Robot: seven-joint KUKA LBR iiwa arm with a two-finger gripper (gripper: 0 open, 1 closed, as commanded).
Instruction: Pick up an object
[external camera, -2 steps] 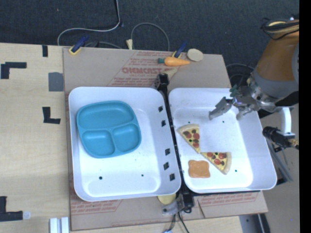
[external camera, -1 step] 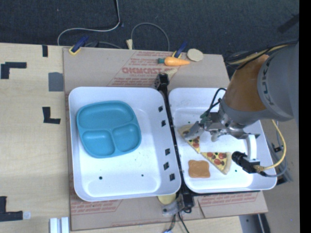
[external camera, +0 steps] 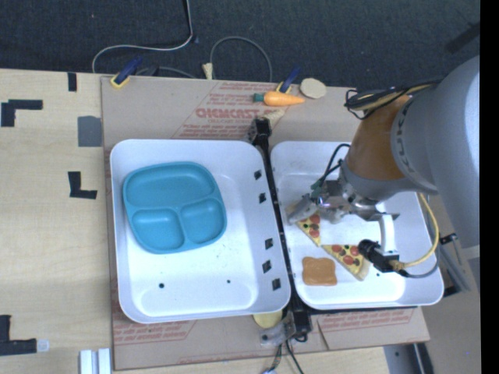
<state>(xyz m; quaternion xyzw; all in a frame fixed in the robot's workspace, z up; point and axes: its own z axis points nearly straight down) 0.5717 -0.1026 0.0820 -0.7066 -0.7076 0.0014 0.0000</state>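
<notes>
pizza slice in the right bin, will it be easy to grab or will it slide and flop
The pizza slice looks like a thin, flat toy, so it is probably stiff and light. Lying flush on the smooth white right bin, it will likely slide rather than lift if nudged. Its low profile gives fingers little edge; it won't roll.

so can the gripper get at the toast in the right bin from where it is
Probably yes. The toast lies flat in the open near the bin's front, a pizza slice beside it. The gripper sits just behind it over another pizza slice.
</notes>
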